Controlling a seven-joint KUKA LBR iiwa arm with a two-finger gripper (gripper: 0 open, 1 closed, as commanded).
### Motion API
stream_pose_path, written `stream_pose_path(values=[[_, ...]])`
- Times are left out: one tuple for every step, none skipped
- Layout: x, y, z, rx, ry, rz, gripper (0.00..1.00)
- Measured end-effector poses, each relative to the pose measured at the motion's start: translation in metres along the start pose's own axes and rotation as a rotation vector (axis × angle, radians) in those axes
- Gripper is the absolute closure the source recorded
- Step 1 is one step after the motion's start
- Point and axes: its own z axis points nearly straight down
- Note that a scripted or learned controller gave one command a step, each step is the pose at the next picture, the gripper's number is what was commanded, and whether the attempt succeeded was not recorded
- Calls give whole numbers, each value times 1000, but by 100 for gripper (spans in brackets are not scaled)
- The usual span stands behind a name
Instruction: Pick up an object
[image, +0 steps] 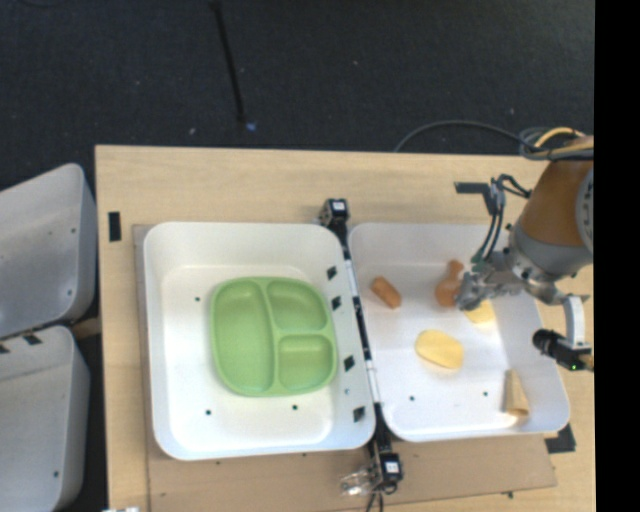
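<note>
The jaws (472, 293) hung low over the upper part of the right bin (400, 410); whether they stood parted or closed, and whether anything sat between them, I could not tell. Just beside them, toward the left bin (160, 300), lay a small orange-brown piece (449, 285), touching or nearly touching the tool, its long axis running roughly up and down the view and tilted slightly. It looked the likeliest target. A pale yellow scrap (483, 315) lay directly below the jaws. Farther left lay another orange-brown piece (386, 292), slanted; nearer the front, a yellow potato-like lump (440, 350), long axis crosswise; in the corner, a tan wedge (515, 392). The green tray (270, 335) filled the left bin.
</note>
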Motion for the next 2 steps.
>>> stream_pose_path(values=[[-2,-8,-59,-1,1,4,100],[-4,-7,-87,1,1,0,100]])
